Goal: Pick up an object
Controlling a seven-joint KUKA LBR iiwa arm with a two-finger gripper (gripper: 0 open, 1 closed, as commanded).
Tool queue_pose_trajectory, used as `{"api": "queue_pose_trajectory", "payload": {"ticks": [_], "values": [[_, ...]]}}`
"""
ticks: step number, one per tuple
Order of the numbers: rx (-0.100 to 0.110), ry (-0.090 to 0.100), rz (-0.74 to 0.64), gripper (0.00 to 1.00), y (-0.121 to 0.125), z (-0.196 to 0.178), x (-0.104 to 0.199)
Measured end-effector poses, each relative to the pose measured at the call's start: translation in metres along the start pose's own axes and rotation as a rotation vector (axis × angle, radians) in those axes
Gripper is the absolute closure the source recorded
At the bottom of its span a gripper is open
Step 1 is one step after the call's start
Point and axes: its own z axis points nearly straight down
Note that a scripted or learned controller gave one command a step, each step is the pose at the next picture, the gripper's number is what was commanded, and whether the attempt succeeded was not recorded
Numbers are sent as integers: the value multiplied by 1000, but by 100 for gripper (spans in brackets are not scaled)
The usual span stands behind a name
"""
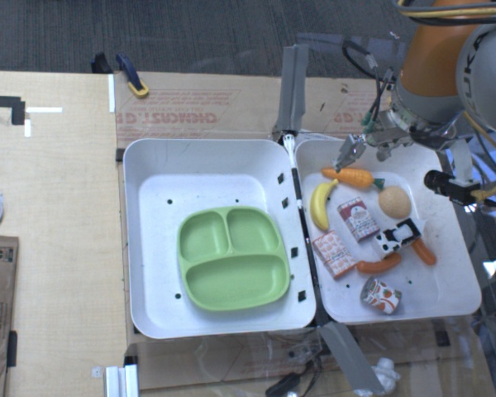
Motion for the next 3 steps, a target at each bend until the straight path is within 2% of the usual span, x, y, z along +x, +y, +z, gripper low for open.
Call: {"api": "queue_pose_trajectory", "payload": {"ticks": [1,2,3], "values": [[0,0,-22,0,-42,69,-41],[-6,-5,-103,0,5,114,-34],[-8,-6,-105,100,5,104,-34]]}}
